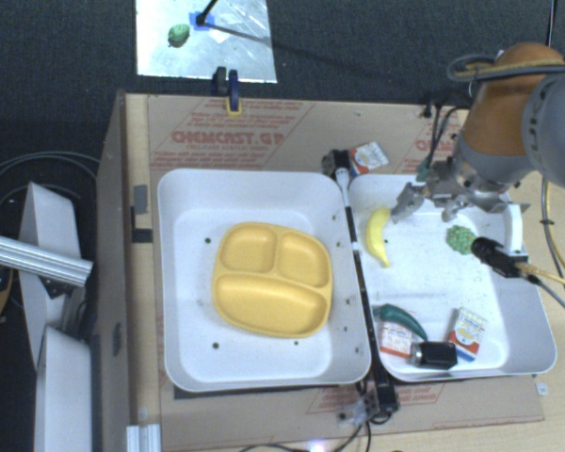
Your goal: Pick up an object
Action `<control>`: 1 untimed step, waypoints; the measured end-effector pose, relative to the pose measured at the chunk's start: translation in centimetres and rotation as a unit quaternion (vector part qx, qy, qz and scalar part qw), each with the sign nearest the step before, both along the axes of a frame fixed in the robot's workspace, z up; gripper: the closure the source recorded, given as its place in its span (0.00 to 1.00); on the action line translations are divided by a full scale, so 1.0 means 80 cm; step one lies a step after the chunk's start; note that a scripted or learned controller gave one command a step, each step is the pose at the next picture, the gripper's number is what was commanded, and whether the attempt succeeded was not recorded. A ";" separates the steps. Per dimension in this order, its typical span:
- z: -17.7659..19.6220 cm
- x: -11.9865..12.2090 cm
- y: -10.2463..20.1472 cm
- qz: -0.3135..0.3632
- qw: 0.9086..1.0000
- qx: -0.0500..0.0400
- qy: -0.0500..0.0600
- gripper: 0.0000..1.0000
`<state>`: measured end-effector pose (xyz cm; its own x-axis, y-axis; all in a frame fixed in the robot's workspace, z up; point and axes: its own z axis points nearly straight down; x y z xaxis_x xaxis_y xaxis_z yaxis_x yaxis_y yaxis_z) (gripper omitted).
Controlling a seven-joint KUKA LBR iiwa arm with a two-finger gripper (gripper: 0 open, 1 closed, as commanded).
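Note:
My gripper (426, 205) hangs over the back of the right bin (527, 320), its two fingers spread apart and open with nothing between them. A yellow banana (380, 236) lies just in front of and below the left finger (402, 201). A green broccoli-like piece (461, 240) sits just in front of the right finger. Toward the bin's front lie a green pepper-shaped item (403, 319), a small red and white packet (395, 341), a black object (437, 354) and a small carton (467, 332).
The left bin (184, 252) holds a yellow divided plate (271, 279). A small carton (367, 156) lies on the cardboard behind the bins. A black part with a yellow cable (505, 260) sticks out near the right bin's right wall.

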<state>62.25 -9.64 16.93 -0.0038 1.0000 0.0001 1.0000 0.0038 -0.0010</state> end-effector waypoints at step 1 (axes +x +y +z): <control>-0.086 0.001 0.009 -0.001 1.000 0.001 -0.007 0.00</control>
